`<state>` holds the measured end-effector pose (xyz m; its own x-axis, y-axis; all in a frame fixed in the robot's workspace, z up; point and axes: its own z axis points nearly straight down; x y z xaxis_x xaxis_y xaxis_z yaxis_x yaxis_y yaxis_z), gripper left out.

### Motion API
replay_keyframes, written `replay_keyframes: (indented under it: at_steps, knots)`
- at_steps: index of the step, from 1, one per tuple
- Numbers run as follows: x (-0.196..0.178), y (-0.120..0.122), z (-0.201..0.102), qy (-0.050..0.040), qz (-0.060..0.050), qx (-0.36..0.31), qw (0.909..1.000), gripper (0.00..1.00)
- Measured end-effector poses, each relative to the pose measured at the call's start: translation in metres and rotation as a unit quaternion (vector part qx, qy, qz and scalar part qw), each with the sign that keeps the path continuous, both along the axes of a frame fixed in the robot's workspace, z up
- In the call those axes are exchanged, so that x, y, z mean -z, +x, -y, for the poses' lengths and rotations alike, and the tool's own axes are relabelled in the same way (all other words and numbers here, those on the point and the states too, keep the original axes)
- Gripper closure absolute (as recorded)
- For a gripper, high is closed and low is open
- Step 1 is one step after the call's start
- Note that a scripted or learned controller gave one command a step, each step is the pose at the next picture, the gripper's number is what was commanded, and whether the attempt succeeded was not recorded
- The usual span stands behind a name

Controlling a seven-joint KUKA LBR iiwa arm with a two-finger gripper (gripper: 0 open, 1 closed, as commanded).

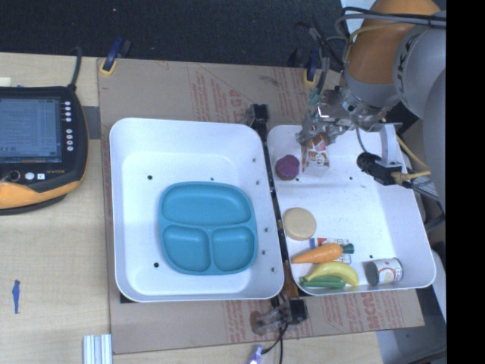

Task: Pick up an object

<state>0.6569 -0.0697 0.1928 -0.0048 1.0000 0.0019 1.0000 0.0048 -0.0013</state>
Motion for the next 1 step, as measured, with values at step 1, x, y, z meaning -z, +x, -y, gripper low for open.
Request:
replay_keyframes:
  at_steps: [1]
  knots:
    - [-0.0144,-0.0430,-0.0423,-0.0013,-0.002,-0.001,1.0000,1.00]
